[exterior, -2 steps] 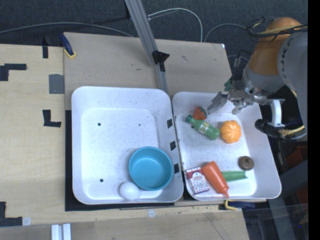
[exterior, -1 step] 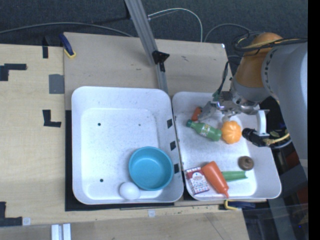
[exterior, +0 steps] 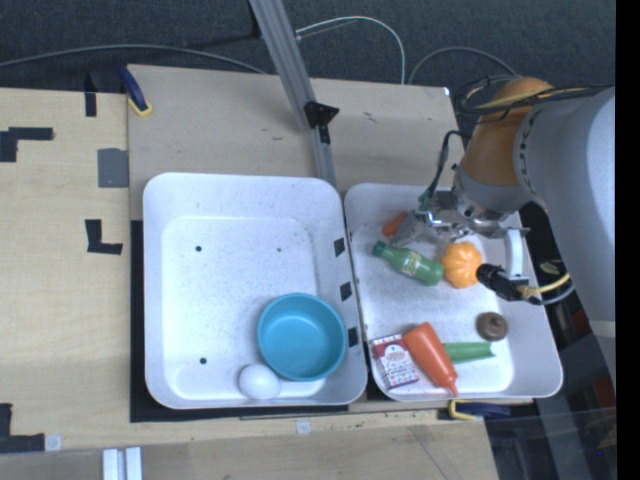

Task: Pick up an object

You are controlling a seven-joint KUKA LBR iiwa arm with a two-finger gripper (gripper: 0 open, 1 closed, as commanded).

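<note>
My gripper (exterior: pixel 432 218) hangs low over the far part of the right bin (exterior: pixel 530 368), below the arm's orange band. Just to its left, at the gripper's tip, lies a small orange-red piece (exterior: pixel 396 225), partly hidden. In front of the gripper a green bottle (exterior: pixel 408 262) lies on its side, and a small orange pumpkin (exterior: pixel 461 265) sits to the bottle's right. Nearer the front of the bin are a brown round piece (exterior: pixel 490 325), a carrot (exterior: pixel 432 357) with a green top, and a red and white packet (exterior: pixel 395 362).
The left bin (exterior: pixel 200 218) holds a blue bowl (exterior: pixel 300 336) and a white ball (exterior: pixel 259 380) at its front. A grey pole (exterior: pixel 290 58) slants down to the far rim between the bins. Cables loop behind the right bin.
</note>
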